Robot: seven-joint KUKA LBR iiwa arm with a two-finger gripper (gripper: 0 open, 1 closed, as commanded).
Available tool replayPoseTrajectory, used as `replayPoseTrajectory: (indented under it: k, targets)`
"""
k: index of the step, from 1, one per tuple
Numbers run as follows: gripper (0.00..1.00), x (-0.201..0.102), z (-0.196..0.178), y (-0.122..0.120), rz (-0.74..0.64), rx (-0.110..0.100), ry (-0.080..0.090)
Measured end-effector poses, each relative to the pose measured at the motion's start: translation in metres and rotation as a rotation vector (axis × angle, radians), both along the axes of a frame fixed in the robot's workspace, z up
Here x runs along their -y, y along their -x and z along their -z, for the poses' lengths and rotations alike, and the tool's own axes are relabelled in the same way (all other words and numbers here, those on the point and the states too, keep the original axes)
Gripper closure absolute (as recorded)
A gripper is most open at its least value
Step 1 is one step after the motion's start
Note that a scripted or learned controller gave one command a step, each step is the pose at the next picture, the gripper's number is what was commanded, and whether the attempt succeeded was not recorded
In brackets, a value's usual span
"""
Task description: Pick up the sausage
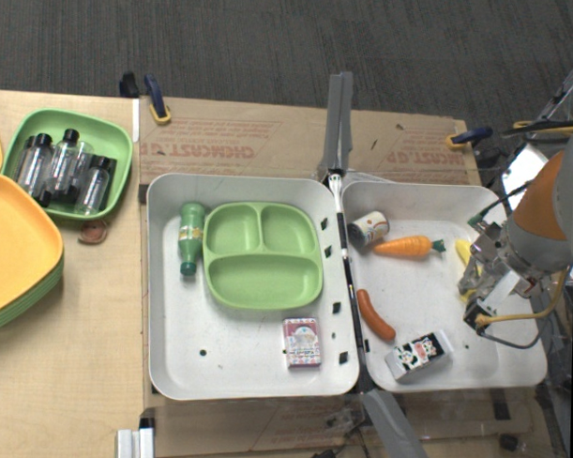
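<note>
So the sausage (375, 315) is lying well off to the pincer's (478, 294) left in the camera view, near the right bin's (507, 372) left wall, its long axis running diagonally from upper-left to lower-right. The pincer is hovering by the bin's right side; honestly can't tell how it's set. It's looking like a sideways reach.

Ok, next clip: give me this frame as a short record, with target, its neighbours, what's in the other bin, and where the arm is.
target: sausage, lying in the right bin near its left wall
neighbours: carrot, small can, black-and-white carton
left bin: green divided plate, green bottle, pink card box
arm: gripper over the right bin's right side, apart from the sausage
grasp: nothing seen held
</note>
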State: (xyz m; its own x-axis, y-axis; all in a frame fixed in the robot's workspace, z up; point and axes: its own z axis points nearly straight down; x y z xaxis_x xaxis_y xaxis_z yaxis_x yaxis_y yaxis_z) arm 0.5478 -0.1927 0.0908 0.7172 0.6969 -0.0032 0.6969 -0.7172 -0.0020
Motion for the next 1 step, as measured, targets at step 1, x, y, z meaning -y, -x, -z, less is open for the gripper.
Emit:
replayPoseTrajectory:
  k: [1]
  targets:
    - [1.0, 0.0093, 0.0, -0.002, 0.184, -0.004, -0.014]
